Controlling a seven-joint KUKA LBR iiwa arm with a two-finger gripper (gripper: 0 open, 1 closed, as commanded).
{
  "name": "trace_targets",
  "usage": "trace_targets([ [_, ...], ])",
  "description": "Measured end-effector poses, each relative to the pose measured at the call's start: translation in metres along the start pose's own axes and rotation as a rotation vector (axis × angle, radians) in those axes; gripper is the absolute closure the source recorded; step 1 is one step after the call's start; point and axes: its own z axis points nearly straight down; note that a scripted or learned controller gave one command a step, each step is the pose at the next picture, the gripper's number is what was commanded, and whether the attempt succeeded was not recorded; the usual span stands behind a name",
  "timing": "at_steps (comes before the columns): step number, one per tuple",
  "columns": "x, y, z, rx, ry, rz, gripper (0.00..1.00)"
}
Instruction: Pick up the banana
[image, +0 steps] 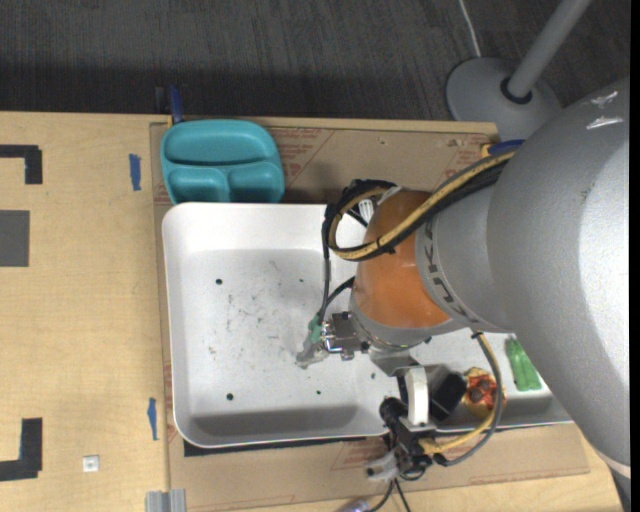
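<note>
My gripper (314, 347) hangs low over the right-hand part of the left white bin (200, 300), near that bin's floor. Seen from above, it is a small metal and green tip below the orange band of the wrist (400, 270). I see nothing yellow under or beside it. The grey arm (560, 240) reaches in from the right and hides most of the right bin.
A teal divided tray (222, 160) stands just behind the left bin. A green object (522, 365) lies in the visible sliver of the right bin. Cables and a black and orange part (470, 392) hang by the bins' front edge. The wooden benchtop (80, 300) stretches left.
</note>
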Motion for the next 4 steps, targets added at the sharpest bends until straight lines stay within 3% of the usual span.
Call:
trace_targets([
  [1,0.025,-0.002,0.012,0.011,0.008,-0.035,0.00],
  [2,0.025,-0.002,0.002,0.010,0.009,-0.034,1.00],
  [4,0.026,-0.001,-0.017,0.008,0.009,-0.033,1.00],
])
